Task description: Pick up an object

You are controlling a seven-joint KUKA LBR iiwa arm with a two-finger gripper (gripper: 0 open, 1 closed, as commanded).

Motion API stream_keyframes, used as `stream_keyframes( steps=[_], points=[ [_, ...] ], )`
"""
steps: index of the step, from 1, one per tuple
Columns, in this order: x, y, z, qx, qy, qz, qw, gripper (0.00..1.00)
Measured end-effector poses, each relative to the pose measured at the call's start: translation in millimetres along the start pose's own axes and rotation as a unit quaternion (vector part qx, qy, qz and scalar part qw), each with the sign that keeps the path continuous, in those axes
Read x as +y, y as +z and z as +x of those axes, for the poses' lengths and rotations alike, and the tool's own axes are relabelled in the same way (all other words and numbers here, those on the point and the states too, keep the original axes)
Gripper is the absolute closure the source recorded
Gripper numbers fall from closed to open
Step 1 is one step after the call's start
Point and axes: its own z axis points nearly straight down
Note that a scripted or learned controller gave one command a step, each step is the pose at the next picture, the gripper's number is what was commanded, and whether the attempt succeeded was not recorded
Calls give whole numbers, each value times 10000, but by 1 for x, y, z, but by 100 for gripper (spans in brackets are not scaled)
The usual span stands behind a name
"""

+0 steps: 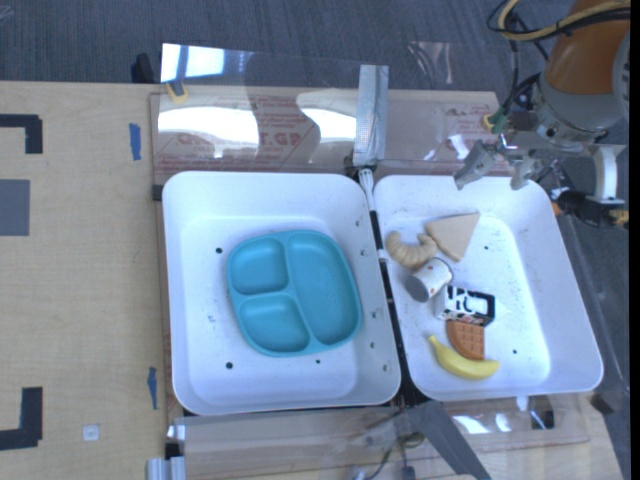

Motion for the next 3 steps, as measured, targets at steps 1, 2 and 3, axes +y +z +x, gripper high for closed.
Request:
stream_keyframes(
  steps=[1,2,3],
  points=[
    [-85,103,16,4,11,-49,10000,0],
    [-112,120,7,-19,-4,-222,9998,0],
    [-143,123,17,-94,81,-338,9994,0]
  ],
)
